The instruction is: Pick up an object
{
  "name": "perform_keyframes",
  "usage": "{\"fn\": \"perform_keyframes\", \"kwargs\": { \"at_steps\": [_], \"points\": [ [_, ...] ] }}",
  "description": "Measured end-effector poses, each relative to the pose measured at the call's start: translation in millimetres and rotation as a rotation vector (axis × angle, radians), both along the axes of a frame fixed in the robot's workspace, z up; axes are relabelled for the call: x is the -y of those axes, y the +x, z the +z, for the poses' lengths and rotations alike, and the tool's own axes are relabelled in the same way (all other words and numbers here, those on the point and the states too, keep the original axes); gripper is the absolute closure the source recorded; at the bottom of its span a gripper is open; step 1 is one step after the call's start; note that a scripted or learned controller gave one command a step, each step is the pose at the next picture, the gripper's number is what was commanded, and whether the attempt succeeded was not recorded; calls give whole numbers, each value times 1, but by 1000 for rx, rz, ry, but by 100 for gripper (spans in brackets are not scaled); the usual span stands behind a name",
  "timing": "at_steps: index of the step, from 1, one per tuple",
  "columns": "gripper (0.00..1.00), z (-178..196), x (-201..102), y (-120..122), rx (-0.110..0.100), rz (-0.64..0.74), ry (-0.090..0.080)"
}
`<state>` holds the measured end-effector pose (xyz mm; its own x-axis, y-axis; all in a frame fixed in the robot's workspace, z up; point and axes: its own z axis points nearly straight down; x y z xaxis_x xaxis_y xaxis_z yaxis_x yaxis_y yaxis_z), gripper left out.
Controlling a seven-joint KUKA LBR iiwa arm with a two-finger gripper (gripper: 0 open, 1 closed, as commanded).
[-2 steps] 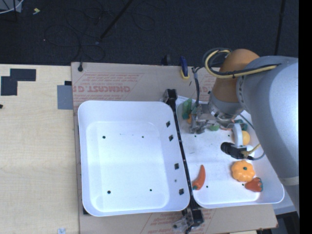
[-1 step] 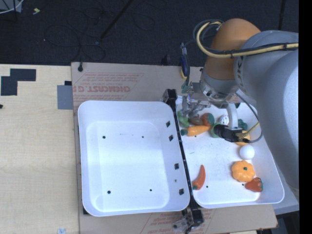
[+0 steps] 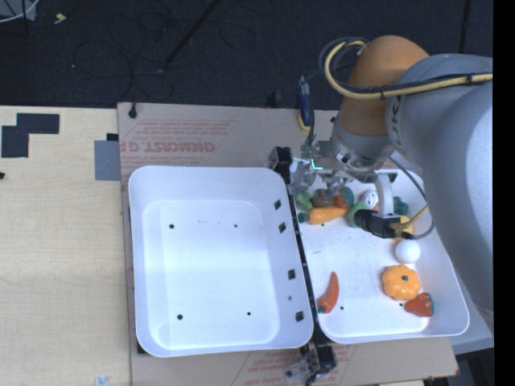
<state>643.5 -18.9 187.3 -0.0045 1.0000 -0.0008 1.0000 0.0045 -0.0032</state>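
1. the arm [image 3: 438, 127] is smooth grey metal with a rounded orange band, a yellow cable looped round it; it reaches in from the right and leans over the far end of the right bin [image 3: 451, 316].
2. the gripper [image 3: 328, 185] hangs low at that bin's far left corner, over a knot of small toys; i cannot tell how it is set, or whether it holds anything.
3. both bins are shallow, glossy white plastic with rounded corners. the left bin [image 3: 153, 296] has small dark dots on its floor.
4. the bins sit side by side, touching, on a brown cardboard sheet [image 3: 193, 139] with red print, laid on a pale wooden bench [image 3: 56, 256]. behind is dark carpet [image 3: 161, 39] with loose cables.
5. the toys look like smooth plastic food, all in the right bin. an orange carrot-like piece [image 3: 326, 214] lies just beneath the gripper, beside green bits.
6. a red-orange pepper [image 3: 329, 293] lies near the left wall.
7. a white ball [image 3: 407, 252], a ribbed orange pumpkin [image 3: 401, 281] and a red strawberry [image 3: 419, 304] cluster at the right side.
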Motion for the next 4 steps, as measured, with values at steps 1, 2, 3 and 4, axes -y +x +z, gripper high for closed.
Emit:
{"fn": "perform_keyframes", "kwargs": {
  "at_steps": [1,2,3,4],
  "points": [
    [0,0,-5,-45,-4,-8,1],
    [0,-42,14,-52,7,6,18],
    [0,-42,36,-61,0,-4,1],
    [100,-33,37,-62,-4,-4,2]
  ]
}}
